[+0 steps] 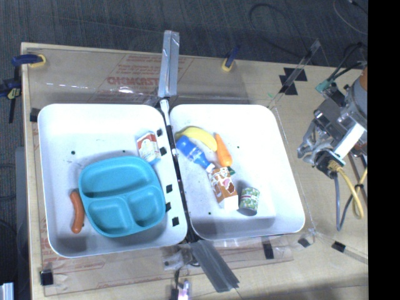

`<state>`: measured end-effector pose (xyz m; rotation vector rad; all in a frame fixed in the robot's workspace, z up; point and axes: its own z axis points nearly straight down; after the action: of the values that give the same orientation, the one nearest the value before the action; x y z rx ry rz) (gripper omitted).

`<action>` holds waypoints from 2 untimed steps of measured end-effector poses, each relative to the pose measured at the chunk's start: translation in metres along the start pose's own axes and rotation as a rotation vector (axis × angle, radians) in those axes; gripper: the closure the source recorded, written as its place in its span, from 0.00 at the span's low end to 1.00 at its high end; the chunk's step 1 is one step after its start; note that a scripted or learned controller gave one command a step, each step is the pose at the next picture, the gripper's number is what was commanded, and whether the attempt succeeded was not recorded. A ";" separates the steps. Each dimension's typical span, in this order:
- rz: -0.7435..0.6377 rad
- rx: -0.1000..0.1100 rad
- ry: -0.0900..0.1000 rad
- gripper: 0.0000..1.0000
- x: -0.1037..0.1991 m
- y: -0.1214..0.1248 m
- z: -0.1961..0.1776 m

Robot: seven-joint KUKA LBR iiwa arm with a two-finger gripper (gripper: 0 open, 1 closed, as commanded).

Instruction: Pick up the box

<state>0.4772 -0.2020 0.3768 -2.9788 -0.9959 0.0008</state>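
tan bench (262, 83), two white bins (56, 130) side by side on it, perhaps under clear sheeting

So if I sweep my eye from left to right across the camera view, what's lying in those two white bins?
Sausage → blue divided plate → small carton → blue bottle → patterned box → green can; the gripper is off to the right, outside the bins.

The gripper (314, 152) is too tangled in cables to read; the arm (357, 95) runs off frame.
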 end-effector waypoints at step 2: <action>-0.126 0.002 -0.001 1.00 -0.003 0.004 -0.006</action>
<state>0.4768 -0.2068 0.3828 -2.9091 -1.1802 0.0031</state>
